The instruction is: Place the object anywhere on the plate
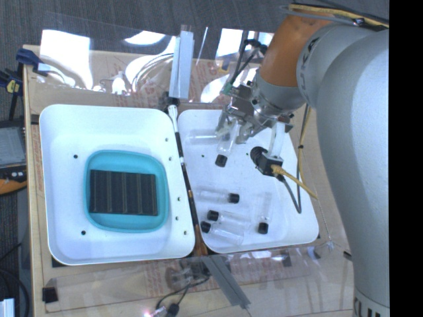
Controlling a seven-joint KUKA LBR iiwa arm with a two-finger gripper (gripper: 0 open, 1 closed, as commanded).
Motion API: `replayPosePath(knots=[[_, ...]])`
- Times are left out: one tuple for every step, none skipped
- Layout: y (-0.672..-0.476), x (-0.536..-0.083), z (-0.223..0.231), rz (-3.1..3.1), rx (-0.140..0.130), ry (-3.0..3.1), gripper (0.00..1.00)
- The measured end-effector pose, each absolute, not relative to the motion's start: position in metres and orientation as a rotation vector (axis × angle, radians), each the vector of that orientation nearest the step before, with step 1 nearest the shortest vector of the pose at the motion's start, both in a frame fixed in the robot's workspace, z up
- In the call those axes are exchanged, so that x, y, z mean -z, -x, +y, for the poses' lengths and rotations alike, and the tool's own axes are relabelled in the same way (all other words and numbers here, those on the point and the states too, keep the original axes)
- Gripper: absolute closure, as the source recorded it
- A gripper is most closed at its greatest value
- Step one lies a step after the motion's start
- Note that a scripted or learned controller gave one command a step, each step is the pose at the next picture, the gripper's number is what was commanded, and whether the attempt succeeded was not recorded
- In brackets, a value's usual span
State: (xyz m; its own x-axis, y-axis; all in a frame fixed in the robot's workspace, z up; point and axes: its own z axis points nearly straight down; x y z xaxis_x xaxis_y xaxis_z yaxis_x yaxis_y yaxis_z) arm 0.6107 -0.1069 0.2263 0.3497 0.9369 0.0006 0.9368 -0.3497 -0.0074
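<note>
**Camera view: gripper over the right bin with a vial at its fingers**

Camera view had the gripper (232, 132) in the upper middle of the frame, above the far end of the right bin (301, 226). Its fingers stood slightly apart, and a clear vial (223, 152) with a black cap hung between them, tilted, cap end lowest and toward the frame's bottom. The vial looked transparent and slim, its cap a small dark block just above the bin floor.

Below it, in the lower part of the right bin, lay four more clear vials with black caps: one (218, 195) near the bin's middle lying across, two (222, 224) close together near the lower left corner, and one (264, 215) toward the lower right, lying lengthwise. That made five vials counted in all.

Two white bins sat side by side. The left bin (59, 131) filled the left half of the frame and held one teal plate (125, 163) with a dark ribbed centre. Plate and held vial were well apart, the bins' shared rims between them.
</note>
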Motion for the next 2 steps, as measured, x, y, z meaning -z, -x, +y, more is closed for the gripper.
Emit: replayPosePath(knots=[[-0.5673,-0.1916,-0.0455,-2.137,-0.007,2.295,1.0],[-0.5674,-0.1917,-0.0462,-2.136,-0.007,2.297,0.0]])
